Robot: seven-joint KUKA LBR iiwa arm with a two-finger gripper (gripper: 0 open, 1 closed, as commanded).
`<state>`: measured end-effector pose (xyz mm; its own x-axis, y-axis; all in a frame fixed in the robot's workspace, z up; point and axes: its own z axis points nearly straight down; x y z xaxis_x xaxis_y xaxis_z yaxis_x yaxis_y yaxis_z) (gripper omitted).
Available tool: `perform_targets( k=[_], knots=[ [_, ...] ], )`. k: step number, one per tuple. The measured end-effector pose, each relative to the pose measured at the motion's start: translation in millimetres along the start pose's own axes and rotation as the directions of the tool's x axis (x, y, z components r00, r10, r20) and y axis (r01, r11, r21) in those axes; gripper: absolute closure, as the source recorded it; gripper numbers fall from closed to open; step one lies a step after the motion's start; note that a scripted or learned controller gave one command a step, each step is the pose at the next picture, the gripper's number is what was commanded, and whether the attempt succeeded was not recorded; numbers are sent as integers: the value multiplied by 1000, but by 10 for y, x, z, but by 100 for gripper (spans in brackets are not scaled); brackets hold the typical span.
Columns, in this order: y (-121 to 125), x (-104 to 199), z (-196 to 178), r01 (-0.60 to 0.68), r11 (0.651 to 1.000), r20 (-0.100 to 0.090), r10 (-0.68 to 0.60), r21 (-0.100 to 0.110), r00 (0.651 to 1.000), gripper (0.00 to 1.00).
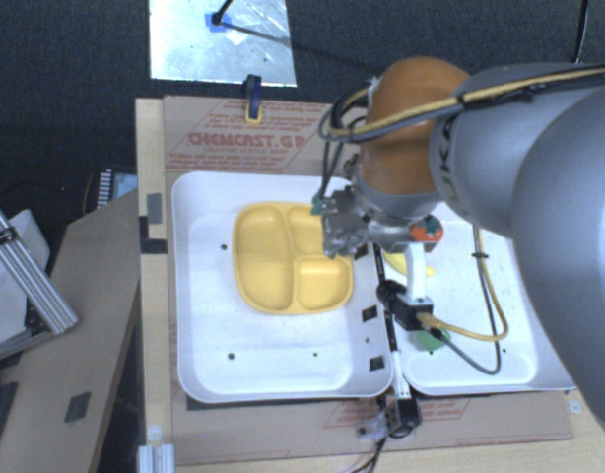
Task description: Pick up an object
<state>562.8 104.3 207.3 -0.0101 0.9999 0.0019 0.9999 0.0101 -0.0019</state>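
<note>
A yellow divided plate point(283, 259) lies in the left white bin point(209, 363). My gripper point(339, 236) hangs over the plate's right rim, near its upper right compartment, and its tip looks to be touching or just above the rim. The grey arm and its orange band cover much of the right bin point(519, 363). Poking out from under the arm in the right bin are a small orange and teal object point(428, 230), a pale yellow object point(423, 267) and a small green object point(433, 340).
A brown cardboard sheet point(243, 136) lies under both bins. A shiny metal plate point(219, 28) sits behind it at the top. An aluminium rail point(27, 284) stands at the far left, outside the bins.
</note>
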Motion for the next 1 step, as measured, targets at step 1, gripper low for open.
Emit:
perform_targets(
  k=[1],
  knots=[
    [11, -33, -5, -7, 1000, 2, 7, -2, 1000, 0]
  ],
)
